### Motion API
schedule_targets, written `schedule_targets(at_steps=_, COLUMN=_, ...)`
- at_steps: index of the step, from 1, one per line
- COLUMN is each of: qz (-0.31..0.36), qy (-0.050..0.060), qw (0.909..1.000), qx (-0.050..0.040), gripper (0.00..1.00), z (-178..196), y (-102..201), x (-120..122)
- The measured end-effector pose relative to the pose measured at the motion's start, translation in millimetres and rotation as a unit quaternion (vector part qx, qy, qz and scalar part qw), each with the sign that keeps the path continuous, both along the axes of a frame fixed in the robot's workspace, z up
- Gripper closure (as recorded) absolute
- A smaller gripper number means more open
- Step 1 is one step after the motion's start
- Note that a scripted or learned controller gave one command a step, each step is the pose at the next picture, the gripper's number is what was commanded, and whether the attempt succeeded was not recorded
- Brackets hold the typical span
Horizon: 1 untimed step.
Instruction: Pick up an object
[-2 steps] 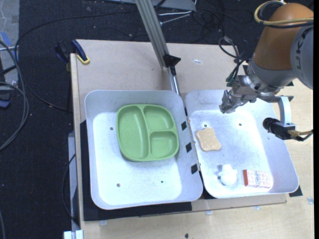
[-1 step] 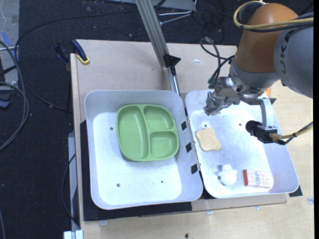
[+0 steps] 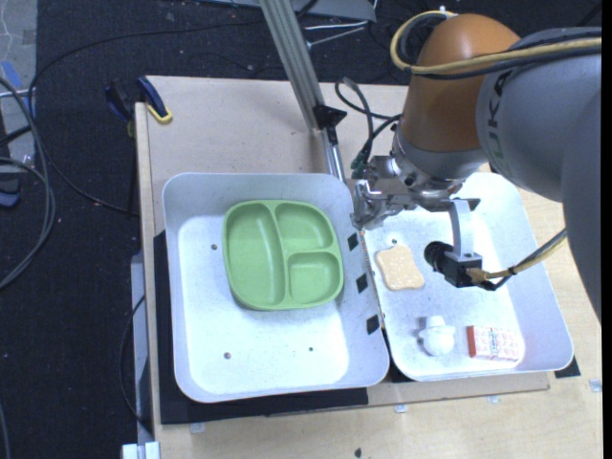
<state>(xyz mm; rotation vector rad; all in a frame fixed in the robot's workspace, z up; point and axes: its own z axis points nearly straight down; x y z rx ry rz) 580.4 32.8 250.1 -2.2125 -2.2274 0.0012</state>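
We see the grey arm (image 3: 535,94) come in from the right, its orange band (image 3: 459,46) bulging above the wrist, bent downward so that the hand (image 3: 367,208) sits low over the far left corner of the right bin (image 3: 535,247), close to the wall it shares with the left bin (image 3: 191,285). We cannot tell whether the hand is parted or closed, and we see nothing held in it. Just beside the hand, slightly toward the near side, lies a tan slice (image 3: 399,268), flat, roughly square with rounded corners and a matte, bread-like surface; it is apart from the hand. Farther from the hand on the same side rests a small white lump (image 3: 438,336), smooth and rounded, and next to it, still farther to the right, a flat red and white packet (image 3: 494,343). To the left of the hand, across the shared wall, a glossy green plate (image 3: 284,253) with three compartments lies in the left bin. Both bins are shallow, white and faintly speckled, on a pale wooden table (image 3: 229,122).
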Motion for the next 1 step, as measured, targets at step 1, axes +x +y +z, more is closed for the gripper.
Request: schedule_targets(at_steps=1, qz=0.0, qy=0.0, qw=1.0, qx=0.0, gripper=1.0, z=-9.4, y=53.4, x=-14.7)
